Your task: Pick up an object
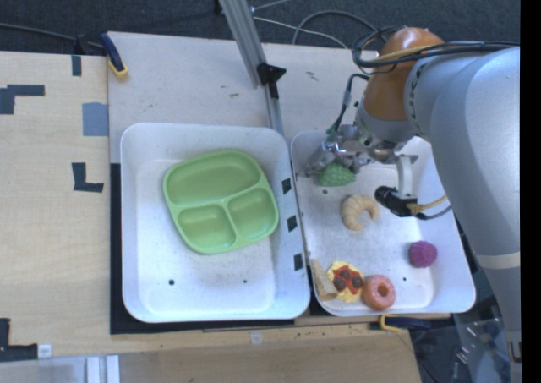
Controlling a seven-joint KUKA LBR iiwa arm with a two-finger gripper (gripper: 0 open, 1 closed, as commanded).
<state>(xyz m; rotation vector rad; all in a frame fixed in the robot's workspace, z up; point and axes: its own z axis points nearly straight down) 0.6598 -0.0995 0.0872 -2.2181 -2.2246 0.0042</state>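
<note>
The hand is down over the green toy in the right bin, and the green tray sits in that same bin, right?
Not quite. The hand is over the green toy in the right bin, but the tray sits in the left bin, as the camera view shows.

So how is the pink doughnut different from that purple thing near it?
The doughnut is a pink ring with a hole; the purple ball is solid and roundish. The doughnut lies at the right bin's front edge, touching the pizza slice; the purple ball sits alone, further back. Both are small toys lying loose in that bin.
</note>
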